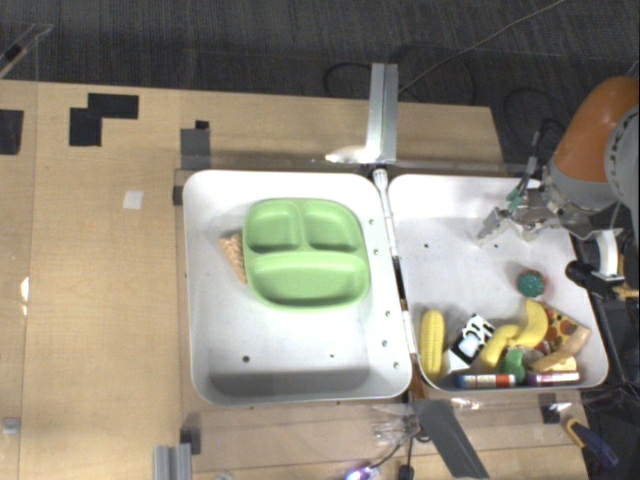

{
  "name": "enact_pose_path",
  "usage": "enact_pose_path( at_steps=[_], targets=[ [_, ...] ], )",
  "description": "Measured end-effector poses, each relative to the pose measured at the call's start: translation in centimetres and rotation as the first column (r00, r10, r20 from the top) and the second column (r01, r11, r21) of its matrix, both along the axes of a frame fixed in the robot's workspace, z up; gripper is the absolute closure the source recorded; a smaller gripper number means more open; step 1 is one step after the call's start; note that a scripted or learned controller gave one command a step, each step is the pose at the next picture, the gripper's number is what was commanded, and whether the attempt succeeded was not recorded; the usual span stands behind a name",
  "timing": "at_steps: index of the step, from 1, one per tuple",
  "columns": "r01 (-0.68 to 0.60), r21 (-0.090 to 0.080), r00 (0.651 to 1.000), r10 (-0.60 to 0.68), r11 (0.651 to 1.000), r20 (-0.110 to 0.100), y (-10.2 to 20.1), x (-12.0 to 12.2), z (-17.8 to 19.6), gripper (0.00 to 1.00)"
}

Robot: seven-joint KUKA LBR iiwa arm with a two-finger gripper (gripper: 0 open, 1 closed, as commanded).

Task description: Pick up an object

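Reaching in over the right bin [450, 218], the arm [600, 148] carries its gripper [515, 218] above the bare upper part of that bin's floor. The jaws stand apart and hold nothing.

No object lies under the gripper. Every candidate for the pick sits in the lower part of the right bin, toward its front wall and well apart from the jaws. Judged from this layout, the coming move calls for travel toward that front wall before any descent.

Items in the right bin, largest to smallest:
- The corn cob [431, 340] lies at the left of the cluster, long axis running front to back, with bare floor on its left side. It appears the easiest to straddle.
- The banana [532, 323] lies aslant amid the cluster, touching its neighbours.
- The pizza slice [566, 336] rests against the bin's right wall.
- The black-and-white block [473, 338] sits just beside the corn cob.
- The markers [520, 378] lie along the front wall, long axes running left to right.
- The small teal ball [531, 285] stands alone, nearest the gripper, and is likely to roll.

The crowding around the banana risks a fouled closure. The left bin [210, 298] holds a green divided plate [303, 251] and plays no part here.
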State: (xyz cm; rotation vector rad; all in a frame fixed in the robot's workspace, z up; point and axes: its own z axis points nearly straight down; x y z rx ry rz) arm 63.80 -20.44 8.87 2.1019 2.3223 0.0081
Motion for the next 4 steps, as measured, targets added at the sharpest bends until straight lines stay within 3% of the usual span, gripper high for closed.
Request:
enact_pose_path(
  at_steps=[1,2,3,4],
  targets=[
    [-0.004,0.001,1.000,0.004,1.000,-0.004,-0.1,-9.1,3.4,0.00],
    [-0.006,0.000,1.000,0.006,1.000,0.002,-0.1,-8.9,4.6,1.00],
    [-0.023,0.002,1.000,0.023,1.000,-0.003,5.8,-5.9,14.2,1.00],
    [-0.024,0.001,1.000,0.024,1.000,-0.004,5.7,-6.0,14.2,0.00]
  ],
)
